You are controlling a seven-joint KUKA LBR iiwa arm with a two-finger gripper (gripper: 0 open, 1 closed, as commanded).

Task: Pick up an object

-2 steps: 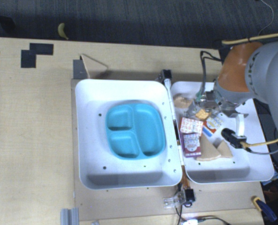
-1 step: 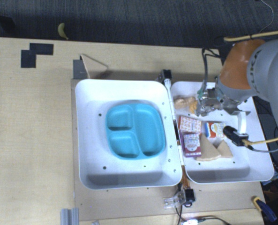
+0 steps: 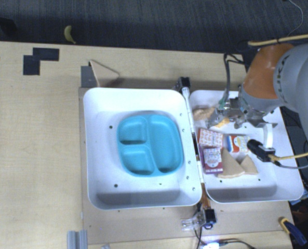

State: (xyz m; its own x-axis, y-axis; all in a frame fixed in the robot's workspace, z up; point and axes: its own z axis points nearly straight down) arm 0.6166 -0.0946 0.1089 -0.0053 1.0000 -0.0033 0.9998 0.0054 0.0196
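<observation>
Packets lie just left and below the arm's lowered wrist.

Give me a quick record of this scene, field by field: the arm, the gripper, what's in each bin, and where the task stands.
arm: grey arm with orange band, reaching in from the right over the right bin
gripper: gripper low over the far part of the right bin, among the items
left bin: shallow white left bin holding a blue three-compartment plastic tray
right bin: shallow white right bin holding a red patterned packet, a tan wedge-shaped piece and other small items
task status: no object seen lifted
</observation>
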